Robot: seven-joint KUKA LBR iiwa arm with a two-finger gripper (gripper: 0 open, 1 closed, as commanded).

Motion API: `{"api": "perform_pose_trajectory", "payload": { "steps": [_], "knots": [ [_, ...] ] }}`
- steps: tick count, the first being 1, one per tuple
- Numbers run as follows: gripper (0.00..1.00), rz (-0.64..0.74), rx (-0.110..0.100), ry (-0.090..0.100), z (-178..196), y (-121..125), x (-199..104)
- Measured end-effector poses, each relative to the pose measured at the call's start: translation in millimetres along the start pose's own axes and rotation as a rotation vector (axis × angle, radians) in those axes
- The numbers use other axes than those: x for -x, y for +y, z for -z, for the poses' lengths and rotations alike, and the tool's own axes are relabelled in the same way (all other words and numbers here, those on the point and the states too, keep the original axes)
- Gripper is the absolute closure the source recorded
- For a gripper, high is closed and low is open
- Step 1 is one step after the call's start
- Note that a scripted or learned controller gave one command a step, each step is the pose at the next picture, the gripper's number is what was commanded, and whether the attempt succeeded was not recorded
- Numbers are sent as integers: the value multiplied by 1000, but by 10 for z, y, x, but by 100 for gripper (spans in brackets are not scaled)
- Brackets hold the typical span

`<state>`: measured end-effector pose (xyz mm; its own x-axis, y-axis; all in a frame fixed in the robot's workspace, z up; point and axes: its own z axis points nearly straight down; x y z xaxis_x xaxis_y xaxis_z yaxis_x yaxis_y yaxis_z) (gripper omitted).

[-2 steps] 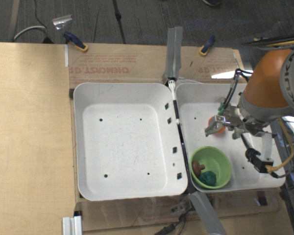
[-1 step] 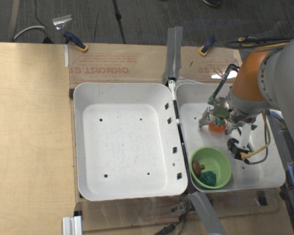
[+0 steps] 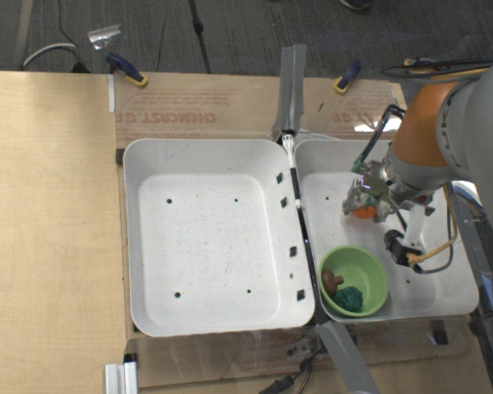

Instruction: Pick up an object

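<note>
Gripper (image 3: 366,206) sits low in right bin (image 3: 444,302) over a small orange object (image 3: 363,213); can't tell finger state. Risk: off-centre close squirts it away. Green bowl (image 3: 370,271) near.

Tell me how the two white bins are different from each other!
The right bin has a green bowl sitting in its near corner, while the left bin shows just its speckled white floor. The arm's gripper hangs over the right bin, by something orange; nothing hangs over the left bin. Both are shallow, white, and sit side by side, touching.
</note>
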<state>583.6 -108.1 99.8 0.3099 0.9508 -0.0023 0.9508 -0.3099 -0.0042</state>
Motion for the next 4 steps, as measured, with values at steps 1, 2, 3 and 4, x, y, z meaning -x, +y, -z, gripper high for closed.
{"api": "perform_pose_trajectory", "payload": {
  "steps": [1, 2, 3, 4],
  "knots": [
    [100, 234, 2, 1, -88, -322, 889],
    [100, 187, 6, 0, 1422, -283, 991],
    [100, 213, 3, 1, 1605, -575, 992],
    [100, 107, 3, 2, -92, -924, 594]
  ]
}}
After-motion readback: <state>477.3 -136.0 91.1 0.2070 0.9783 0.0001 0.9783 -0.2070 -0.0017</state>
